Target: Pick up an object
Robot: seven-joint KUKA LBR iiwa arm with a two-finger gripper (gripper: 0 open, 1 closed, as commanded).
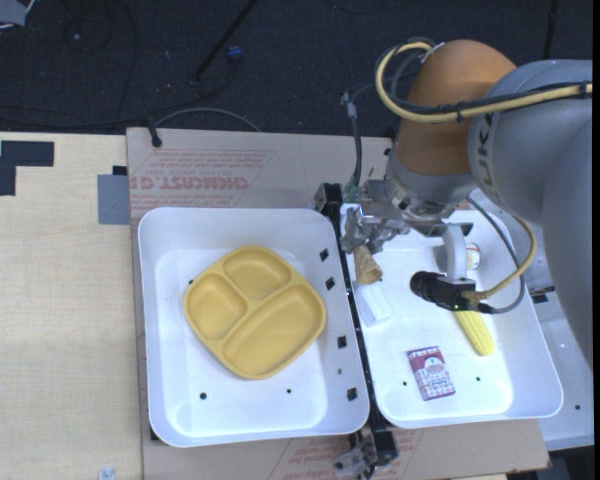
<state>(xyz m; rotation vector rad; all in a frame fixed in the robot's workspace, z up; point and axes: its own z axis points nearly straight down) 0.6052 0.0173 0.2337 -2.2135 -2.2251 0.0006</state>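
Gripper (pixel 365 230) low over the far left corner of the right bin (pixel 525 393); open or closed, impossible to tell. Just below it, a tan object (pixel 368 266), contact unclear. Toward the front edge: white slip (pixel 376 304), yellow corn (pixel 477 332), red-and-white packet (pixel 431 373) with label too small to read. In the left bin (pixel 180 408), a yellow divided tray (pixel 255 311), centred. Red upside-down print on the cardboard (pixel 280 163) behind, illegible.
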